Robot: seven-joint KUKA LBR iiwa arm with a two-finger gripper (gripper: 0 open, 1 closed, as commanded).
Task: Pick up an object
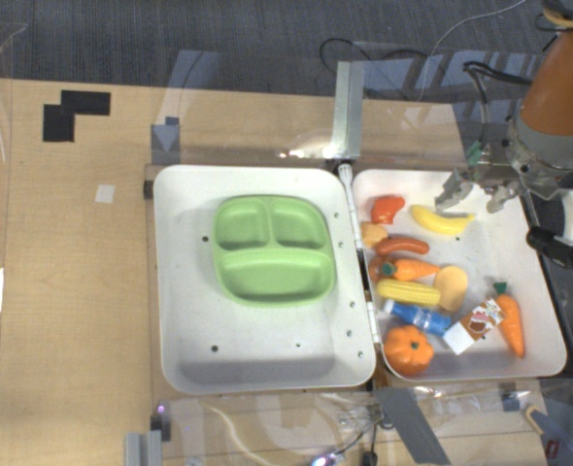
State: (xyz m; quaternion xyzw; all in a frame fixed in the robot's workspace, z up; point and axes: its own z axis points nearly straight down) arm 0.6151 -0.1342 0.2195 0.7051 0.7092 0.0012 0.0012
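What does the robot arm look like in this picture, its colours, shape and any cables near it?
The arm is a thick rounded body with a broad orange band over a grey section. At its end sits a small gripper of pale grey metal with two thin fingers. Dark cables run beside the arm, and a thin pale wire curves above it.

Green divided plate (272, 250) in left bin (180, 289)

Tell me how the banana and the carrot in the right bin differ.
The banana is yellow and curved; the carrot is orange, straight and green-topped. The banana lies crosswise near the bin's far edge, just under the gripper; the carrot lies lengthwise by the near right corner. Both rest flat in the same white bin.
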